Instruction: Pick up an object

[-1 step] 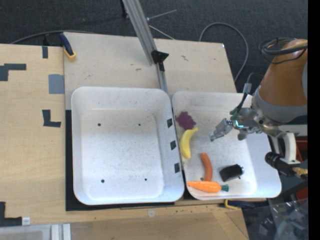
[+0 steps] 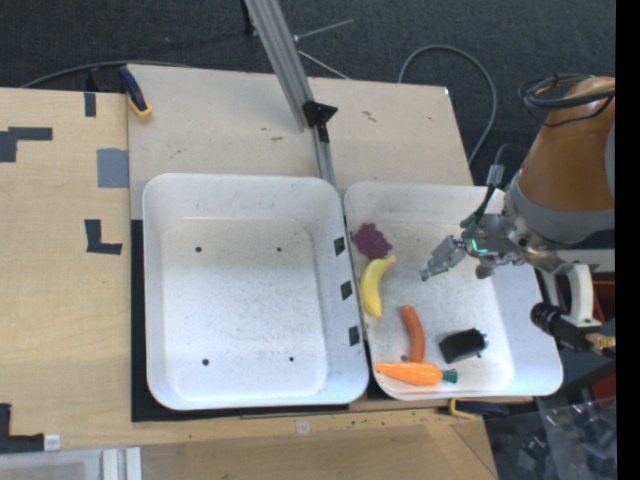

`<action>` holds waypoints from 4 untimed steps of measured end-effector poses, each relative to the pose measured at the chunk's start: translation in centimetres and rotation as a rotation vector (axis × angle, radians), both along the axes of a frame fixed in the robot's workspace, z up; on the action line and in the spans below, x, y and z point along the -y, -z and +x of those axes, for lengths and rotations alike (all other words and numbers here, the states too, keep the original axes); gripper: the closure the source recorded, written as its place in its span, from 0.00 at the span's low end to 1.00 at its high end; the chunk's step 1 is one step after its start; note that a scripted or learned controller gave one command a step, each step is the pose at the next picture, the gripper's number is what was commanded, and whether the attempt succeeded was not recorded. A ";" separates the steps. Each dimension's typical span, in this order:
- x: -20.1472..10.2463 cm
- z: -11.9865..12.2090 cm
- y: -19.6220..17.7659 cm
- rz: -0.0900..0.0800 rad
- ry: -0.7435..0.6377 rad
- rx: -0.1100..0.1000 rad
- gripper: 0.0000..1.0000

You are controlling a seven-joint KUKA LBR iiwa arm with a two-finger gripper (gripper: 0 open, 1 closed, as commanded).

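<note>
Lowest in the frame we find one toy carrot (image 2: 410, 373), orange with a green tip, lying along the near rim of the right bin (image 2: 520, 368). Above it we count one orange-red sausage-shaped piece (image 2: 412, 332), one small black block (image 2: 463, 345), one yellow banana (image 2: 374, 285) and one purple grape cluster (image 2: 371, 238), five objects in all, every one in the lower-left part of that bin. We count two white bins; the left bin (image 2: 245, 288) fills the centre of the frame. We can read no brand, label or writing. At right of centre the gripper (image 2: 452, 258) hangs above the right bin, up and to the right of the objects, its fingers slightly parted and gripping nothing.
</note>
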State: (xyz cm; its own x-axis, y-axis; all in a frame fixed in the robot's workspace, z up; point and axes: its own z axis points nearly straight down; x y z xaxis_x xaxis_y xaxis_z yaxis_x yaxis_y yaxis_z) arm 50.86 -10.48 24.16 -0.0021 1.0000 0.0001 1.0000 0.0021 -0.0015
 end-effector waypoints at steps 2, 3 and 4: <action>0.4 -0.1 11.1 0.001 0.002 -0.006 0.00; 0.4 -0.1 15.4 -0.001 0.001 0.000 0.00; 0.3 -0.1 14.3 0.001 0.001 -0.001 1.00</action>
State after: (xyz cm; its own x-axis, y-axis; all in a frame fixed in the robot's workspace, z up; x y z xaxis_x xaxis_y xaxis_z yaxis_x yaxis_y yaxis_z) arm 50.72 -10.74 9.91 -0.0015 1.0000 0.0009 1.0000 0.0016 -0.0028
